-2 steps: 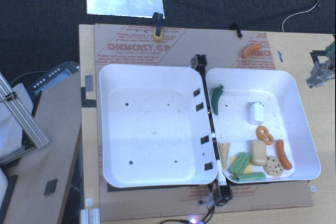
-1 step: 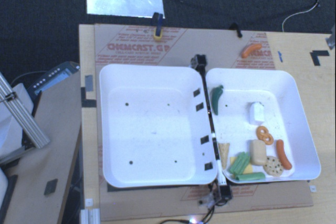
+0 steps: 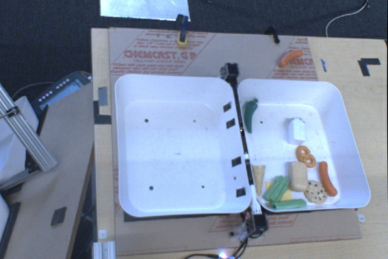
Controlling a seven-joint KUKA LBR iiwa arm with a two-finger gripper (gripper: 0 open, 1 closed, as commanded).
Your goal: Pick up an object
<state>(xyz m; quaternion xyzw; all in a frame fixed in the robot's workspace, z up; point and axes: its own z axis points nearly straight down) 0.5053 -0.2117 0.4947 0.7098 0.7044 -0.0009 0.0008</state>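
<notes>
Of the claw we cannot tell whether it is open, closed or gripping. The candidate objects lie in the right bin (image 3: 347, 130), a shallow, glossy white tray with rounded corners. We note a curved green pepper (image 3: 250, 113) near its left wall and a white block (image 3: 296, 129) near the centre. Clustered at the near side are a twisted orange pretzel (image 3: 305, 156), a smooth red sausage (image 3: 327, 178), a speckled round cookie (image 3: 314, 191), a beige block (image 3: 297, 176), a tan cone (image 3: 259, 178) and a ridged green piece (image 3: 278, 188). An orange sausage (image 3: 291, 58) rests on the printed cardboard sheet (image 3: 157, 54), beyond the bin. The left bin (image 3: 176, 148) adjoins.
</notes>
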